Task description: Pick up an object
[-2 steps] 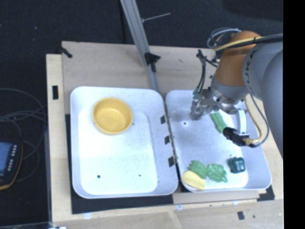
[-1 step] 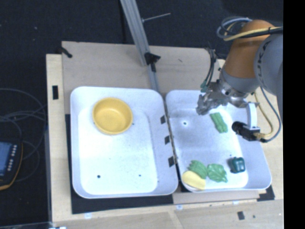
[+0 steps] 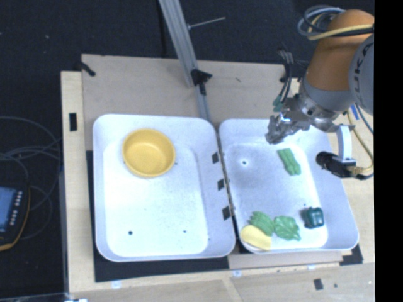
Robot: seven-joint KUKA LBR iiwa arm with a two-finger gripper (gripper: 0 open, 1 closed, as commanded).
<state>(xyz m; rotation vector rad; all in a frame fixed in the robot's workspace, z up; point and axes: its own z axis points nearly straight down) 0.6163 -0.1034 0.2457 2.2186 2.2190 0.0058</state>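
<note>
Tool (image 3: 278,133) above ridged green pod (image 3: 289,161), round yellow bowl (image 3: 148,152)

The arm (image 3: 337,55) is running off the frame's upper right. The gripper (image 3: 277,133) is appearing too small and dark to resolve. A handheld device (image 3: 11,214) is being cropped at lower left.

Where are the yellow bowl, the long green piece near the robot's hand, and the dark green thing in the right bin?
yellow bowl (image 3: 148,152): camera view, on its inner bottom.
long green piece (image 3: 289,162): camera view, on its middle.
dark green thing (image 3: 313,217): camera view, on its top face.
</note>
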